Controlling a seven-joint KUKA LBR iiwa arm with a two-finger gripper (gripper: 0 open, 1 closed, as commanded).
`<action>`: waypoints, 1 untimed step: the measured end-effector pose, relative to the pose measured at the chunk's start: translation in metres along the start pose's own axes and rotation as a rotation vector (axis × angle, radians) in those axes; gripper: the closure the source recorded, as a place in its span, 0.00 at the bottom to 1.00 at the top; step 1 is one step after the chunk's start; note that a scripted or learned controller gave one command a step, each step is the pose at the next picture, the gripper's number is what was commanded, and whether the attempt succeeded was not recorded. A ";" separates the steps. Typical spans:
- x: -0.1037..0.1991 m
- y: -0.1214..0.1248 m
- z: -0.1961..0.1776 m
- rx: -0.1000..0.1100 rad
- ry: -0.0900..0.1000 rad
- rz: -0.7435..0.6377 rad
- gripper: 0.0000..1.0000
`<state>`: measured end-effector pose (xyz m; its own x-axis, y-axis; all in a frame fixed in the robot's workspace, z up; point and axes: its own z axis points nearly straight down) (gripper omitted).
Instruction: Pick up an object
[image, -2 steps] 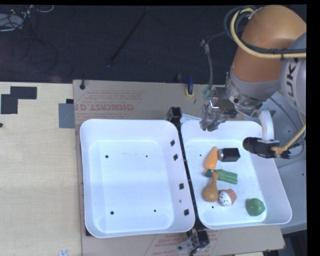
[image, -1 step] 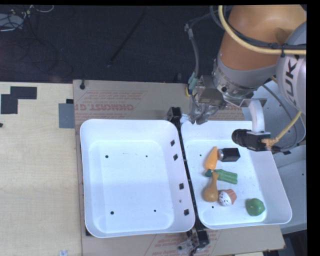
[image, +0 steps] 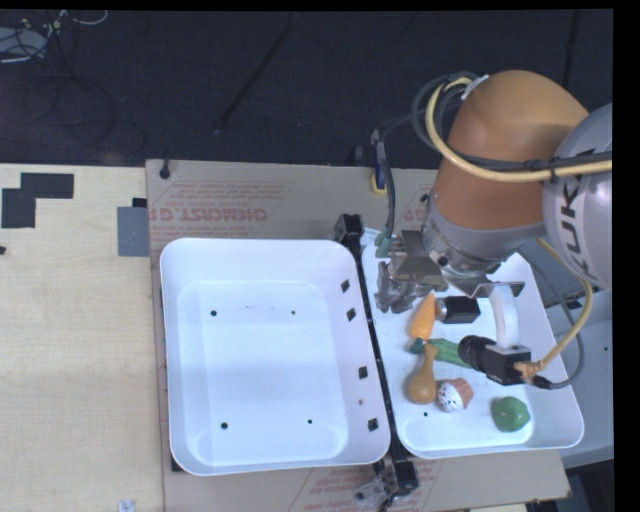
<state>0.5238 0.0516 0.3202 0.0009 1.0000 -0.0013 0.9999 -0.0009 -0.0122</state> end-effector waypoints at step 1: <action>0.015 0.080 -0.084 -0.022 0.001 -0.005 1.00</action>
